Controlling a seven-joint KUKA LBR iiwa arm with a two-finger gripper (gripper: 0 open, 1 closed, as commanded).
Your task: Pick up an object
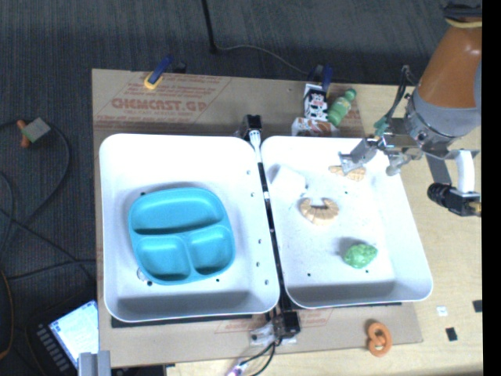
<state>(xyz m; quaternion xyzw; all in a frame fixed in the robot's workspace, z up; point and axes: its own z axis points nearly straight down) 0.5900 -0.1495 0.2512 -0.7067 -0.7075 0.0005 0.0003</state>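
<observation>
two white bins: the left bin (117, 233) holds a blue tray (182, 233). in the right bin (407, 272), the gripper (374, 153) hangs open, empty, approaching a small tan piece (349, 171). next: descend over it, then close.

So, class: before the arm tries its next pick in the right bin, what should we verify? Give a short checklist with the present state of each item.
1. Gripper is above the right bin: ok.
2. Gripper lined up over a target: it hangs by the small tan piece; exact alignment cannot tell.
3. Gripper already holding something: cannot tell.
4. Other targets free to reach: ring-shaped pastry and green lump lie apart: ok.
5. Blue divided tray in the left bin is out of the way: ok.
</observation>
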